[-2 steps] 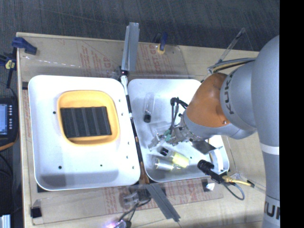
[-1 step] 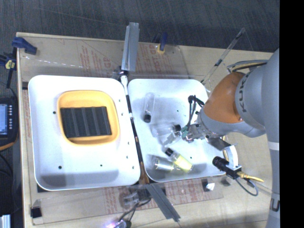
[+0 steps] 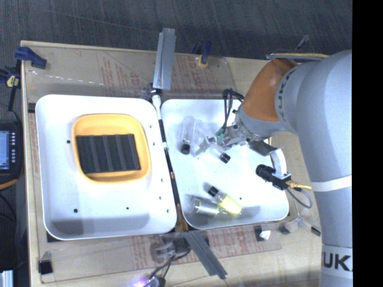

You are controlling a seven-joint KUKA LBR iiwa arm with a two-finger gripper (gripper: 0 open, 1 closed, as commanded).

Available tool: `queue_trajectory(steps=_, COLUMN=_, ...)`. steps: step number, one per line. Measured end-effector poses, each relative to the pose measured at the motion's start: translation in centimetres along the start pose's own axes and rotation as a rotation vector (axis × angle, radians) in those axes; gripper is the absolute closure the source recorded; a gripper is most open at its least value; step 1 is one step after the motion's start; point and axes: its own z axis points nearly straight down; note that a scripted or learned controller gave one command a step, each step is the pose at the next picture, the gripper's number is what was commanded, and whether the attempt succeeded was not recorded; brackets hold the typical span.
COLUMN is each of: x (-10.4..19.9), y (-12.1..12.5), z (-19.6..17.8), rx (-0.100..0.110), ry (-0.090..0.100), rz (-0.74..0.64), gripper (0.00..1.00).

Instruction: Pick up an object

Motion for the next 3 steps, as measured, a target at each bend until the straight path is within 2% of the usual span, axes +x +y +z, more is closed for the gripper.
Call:
queue_trajectory(steps=1, x=5.8, y=1.3, z=-1.2, rx=0.003, ry=0.002, rz=-0.047, gripper=0.0)
queue_trajectory(steps=2, x=2.9, y=-4.4, z=-1.6, rx=0.002, ry=0.001, rz=-0.081, gripper=0.0)
queue_trajectory(steps=3, x=0.8, y=-10.2, z=-25.3, rx=-0.002, ry=-0.004, rz=-0.148, gripper=0.0)
